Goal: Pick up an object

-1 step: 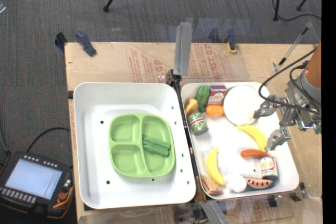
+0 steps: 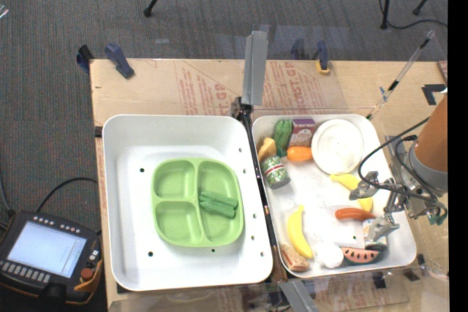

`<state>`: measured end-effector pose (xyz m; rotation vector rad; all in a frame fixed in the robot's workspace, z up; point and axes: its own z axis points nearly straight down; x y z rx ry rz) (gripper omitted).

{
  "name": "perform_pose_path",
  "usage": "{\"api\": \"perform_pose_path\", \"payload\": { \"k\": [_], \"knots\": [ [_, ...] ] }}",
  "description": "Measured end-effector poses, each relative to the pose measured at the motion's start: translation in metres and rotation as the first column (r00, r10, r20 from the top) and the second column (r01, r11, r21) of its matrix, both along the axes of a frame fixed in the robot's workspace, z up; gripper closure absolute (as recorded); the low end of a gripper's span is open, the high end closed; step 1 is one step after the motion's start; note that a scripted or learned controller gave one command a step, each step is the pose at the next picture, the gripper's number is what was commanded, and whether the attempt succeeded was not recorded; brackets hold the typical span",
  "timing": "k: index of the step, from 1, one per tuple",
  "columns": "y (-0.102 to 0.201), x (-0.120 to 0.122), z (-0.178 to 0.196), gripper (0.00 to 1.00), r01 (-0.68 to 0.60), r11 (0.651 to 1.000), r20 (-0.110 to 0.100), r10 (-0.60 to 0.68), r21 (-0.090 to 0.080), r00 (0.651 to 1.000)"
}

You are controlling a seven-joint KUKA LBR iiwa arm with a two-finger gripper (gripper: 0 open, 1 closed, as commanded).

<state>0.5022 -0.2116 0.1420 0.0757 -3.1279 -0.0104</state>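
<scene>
A: Where is the claw (image 2: 374,219) in the overhead view?

B: It hangs low over the right bin (image 2: 267,190), near that bin's right wall, above the red sausage (image 2: 353,214) and close to the watermelon slice (image 2: 362,256). Whether it is open or closed cannot be told; the metal parts blur together there.

A: And what is there to pick?

B: Plenty lies in that bin: a banana (image 2: 297,231), a small can (image 2: 276,172), a white plate (image 2: 338,145), an orange carrot (image 2: 300,153) and a green vegetable (image 2: 283,133). The left bin (image 2: 124,157) bears a green tray (image 2: 175,190) with a green bean pod (image 2: 218,204) in it.

A: What could go wrong?

B: The things near the claw sit crowded together, so it may likely clip two at once or nudge the sausage aside. The wall is close too, and could block a clean closing.

A: Anything hidden?

B: The arm (image 2: 439,142) is cut off at the right, and the pale lumps at the bin's front edge are hard to name.
</scene>
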Motion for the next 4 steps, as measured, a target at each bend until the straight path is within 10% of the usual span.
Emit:
{"api": "perform_pose_path", "payload": {
  "k": [1, 3, 4],
  "knots": [
    [0.010, -0.007, -0.043, 0.00, 0.083, 0.996, 0.019, -0.083, -0.006, 0.996],
    [-0.001, 0.079, -0.054, 0.00, -0.141, 0.990, 0.015, 0.141, -0.005, 0.990],
    [0.001, 0.035, -0.055, 0.00, -0.184, 0.983, 0.013, 0.184, -0.005, 0.983]
  ]
}}
